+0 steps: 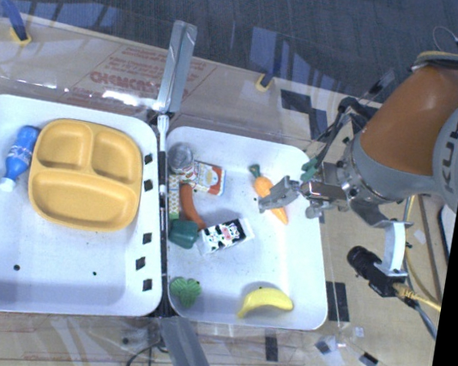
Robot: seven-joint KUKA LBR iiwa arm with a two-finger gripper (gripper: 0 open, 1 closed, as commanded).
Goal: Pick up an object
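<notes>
The grey arm with its orange band reaches in over the right rim of the right-hand shallow white bin, its wrist bent down so that the end effector hangs just inside that rim, above the bin's upper right part. How far the end effector is open cannot be told, since dark metal parts overlap there, and nothing can be seen held in it. Directly beside and partly under it lies a small orange toy carrot with a green top; whether the two touch cannot be told. Further into this bin, toward its left wall, lie a small white-and-orange printed packet, its writing too small to read, a grey round-topped object, an orange-brown sausage-shaped toy and a dark green block. A black-and-white cow-patterned carton lies near the bin's middle, a yellow toy banana near its lower right corner, and a green leaf-shaped toy at its lower left. The left-hand white bin, touching the right bin's left wall, holds a yellow plastic divided tray and a blue bottle with a white cap. Faint red lettering on the counter above that bin is unreadable.
</notes>
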